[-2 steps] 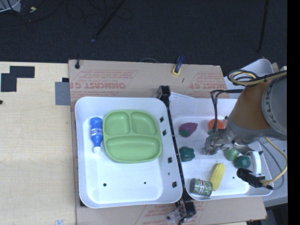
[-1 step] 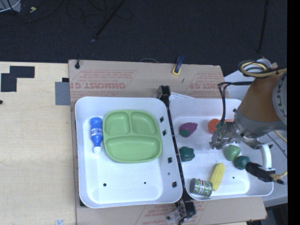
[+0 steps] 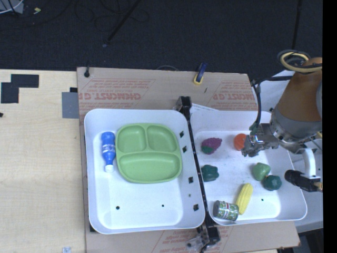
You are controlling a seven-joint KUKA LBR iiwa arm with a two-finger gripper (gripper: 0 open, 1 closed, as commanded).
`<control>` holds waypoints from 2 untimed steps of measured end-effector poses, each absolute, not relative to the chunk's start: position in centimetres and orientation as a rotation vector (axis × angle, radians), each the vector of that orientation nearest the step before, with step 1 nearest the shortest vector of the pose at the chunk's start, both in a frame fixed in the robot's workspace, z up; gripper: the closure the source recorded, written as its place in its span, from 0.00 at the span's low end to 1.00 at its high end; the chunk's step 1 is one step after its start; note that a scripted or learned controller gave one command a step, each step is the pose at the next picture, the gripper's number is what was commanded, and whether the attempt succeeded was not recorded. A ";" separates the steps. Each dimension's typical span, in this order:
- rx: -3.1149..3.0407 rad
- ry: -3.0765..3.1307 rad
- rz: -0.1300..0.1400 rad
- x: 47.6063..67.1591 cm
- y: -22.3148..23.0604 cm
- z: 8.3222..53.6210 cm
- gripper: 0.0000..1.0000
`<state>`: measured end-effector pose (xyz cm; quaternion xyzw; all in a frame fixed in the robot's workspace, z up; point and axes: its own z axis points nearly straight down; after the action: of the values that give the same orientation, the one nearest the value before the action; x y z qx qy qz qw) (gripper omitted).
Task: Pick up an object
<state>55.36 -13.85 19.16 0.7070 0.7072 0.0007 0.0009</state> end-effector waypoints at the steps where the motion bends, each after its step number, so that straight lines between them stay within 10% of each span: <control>1: 2.220 2.221 0.001 55.4 -14.0 23.0 1.00; 2: 2.219 2.230 0.000 54.8 -8.5 23.8 1.00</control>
<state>54.83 -8.50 23.84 0.7054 0.7088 0.0001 -0.0021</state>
